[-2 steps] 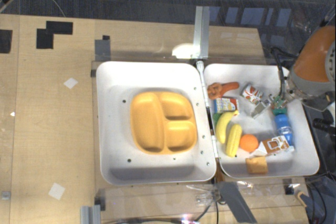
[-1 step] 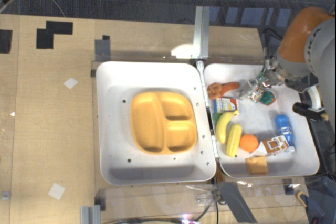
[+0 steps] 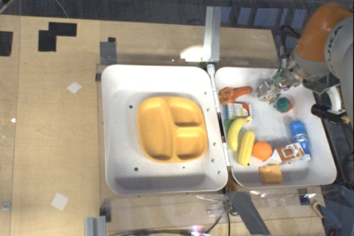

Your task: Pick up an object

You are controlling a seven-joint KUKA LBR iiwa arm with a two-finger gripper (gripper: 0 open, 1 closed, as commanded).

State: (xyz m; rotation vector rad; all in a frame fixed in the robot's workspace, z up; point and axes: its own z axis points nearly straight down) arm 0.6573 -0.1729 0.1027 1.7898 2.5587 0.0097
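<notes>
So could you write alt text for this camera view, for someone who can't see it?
A grey robot arm with an orange band reaches from the right, its hand over the right white bin holding a banana, corn cob, orange, teal ball and blue bottle. The left white bin holds a yellow divided tray.

Gripper (image 3: 272, 89) hanging over right bin (image 3: 323, 171), at its far side. Ball (image 3: 284, 104) sitting just beside it. Bottle (image 3: 298, 135) lying nearer the camera; banana (image 3: 236, 132) and corn (image 3: 246, 147) off to its left. Divided tray (image 3: 172, 127) resting in left bin (image 3: 119, 119).
</notes>
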